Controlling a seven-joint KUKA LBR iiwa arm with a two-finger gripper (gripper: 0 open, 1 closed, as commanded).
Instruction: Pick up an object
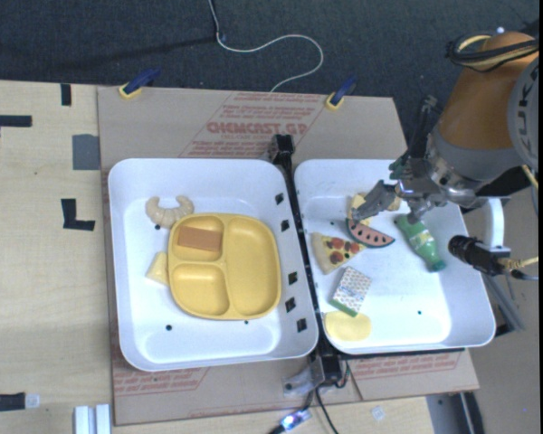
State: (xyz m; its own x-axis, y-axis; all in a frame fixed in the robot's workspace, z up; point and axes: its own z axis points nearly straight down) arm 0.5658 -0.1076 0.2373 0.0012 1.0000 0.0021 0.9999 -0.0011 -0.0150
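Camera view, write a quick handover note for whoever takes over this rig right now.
Gripper: over the right bin, at its far side, fingers spread, nothing between them. One fingertip is near the watermelon slice, the other near the green bottle.
Right bin also has a pizza slice, a patterned grey block and a pale yellow disc.
Left bin: yellow divided tray with a brown piece in one compartment; a croissant and a pale yellow wedge beside it.
Done: nothing lifted yet.
Left: close on one object and lift it.
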